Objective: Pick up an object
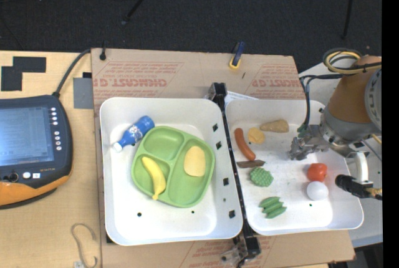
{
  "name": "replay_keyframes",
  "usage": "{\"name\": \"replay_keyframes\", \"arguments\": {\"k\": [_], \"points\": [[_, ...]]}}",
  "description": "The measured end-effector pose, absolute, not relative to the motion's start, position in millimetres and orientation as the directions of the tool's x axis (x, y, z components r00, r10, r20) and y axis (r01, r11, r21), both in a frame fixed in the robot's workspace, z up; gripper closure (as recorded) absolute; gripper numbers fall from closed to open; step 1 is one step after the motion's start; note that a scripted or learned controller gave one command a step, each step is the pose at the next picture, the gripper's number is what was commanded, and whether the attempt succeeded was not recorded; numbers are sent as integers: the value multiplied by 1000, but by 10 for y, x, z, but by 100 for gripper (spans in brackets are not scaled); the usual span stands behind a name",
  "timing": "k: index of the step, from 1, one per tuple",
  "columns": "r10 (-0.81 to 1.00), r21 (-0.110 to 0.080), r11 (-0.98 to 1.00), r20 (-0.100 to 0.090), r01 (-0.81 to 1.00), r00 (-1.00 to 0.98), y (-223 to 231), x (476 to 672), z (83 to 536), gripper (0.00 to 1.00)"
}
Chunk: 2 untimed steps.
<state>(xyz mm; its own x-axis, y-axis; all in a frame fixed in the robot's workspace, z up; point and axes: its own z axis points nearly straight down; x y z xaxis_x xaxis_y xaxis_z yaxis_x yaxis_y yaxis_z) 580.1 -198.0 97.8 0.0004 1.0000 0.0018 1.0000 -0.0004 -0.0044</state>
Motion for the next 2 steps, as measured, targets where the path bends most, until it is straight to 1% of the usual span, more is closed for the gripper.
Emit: {"name": "replay_keyframes", "arguments": {"k": [1,2], "points": [[1000,2,-1,-1,1000,1,-2035,5800,1603,100],[1000,3,-4,-1,1000,4,-2051,5701,2120,100]]}}
